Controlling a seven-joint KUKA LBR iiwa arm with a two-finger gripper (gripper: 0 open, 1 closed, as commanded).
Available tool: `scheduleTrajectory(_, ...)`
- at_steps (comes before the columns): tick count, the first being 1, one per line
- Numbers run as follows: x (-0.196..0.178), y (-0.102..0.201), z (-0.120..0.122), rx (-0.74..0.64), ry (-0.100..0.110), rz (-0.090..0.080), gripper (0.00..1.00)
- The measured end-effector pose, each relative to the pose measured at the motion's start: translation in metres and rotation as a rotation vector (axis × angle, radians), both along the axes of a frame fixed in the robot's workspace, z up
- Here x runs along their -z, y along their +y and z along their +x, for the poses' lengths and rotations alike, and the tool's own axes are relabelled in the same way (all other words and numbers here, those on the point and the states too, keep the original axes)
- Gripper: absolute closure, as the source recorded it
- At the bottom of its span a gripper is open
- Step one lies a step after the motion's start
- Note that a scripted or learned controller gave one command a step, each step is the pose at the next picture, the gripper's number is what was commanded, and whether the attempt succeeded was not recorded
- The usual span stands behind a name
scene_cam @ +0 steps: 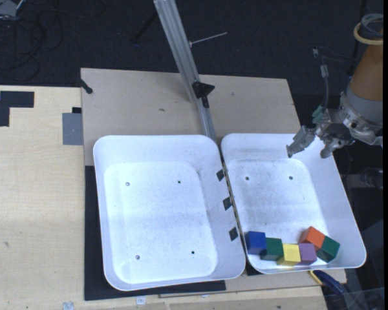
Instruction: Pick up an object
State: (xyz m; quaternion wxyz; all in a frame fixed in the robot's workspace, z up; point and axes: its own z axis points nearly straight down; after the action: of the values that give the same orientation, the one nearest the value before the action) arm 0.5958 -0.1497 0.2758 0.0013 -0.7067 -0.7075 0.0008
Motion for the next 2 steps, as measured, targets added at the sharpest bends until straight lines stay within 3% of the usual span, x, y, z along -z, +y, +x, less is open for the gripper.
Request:
scheduleTrajectory(1,0.081,0.003,0.0,0.0,0.008,0.002,0.0)
scheduleTrajectory(2,0.05,-0.015,0.037,-0.002,-0.006,-0.002,0.0)
